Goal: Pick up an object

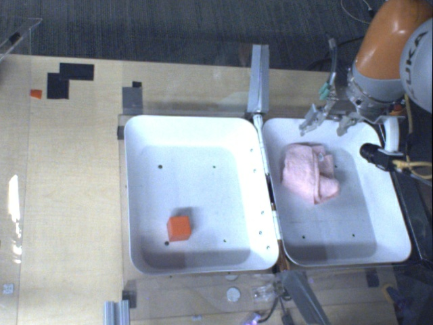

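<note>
A crumpled pink cloth [308, 172] lies in the right bin [379, 246], toward its upper middle. A small orange block [179, 228] rests in the left bin [142, 181], near the lower left. My gripper [329, 122] hovers over the far edge of the right bin, just above and behind the cloth. Its fingers are spread open with nothing between them.
A metal divider [258, 80] runs between the bins at the back. Black markers [67, 78] and a small orange tag [36, 94] sit on the wooden bench at far left. The arm's orange band [385, 29] fills the upper right corner.
</note>
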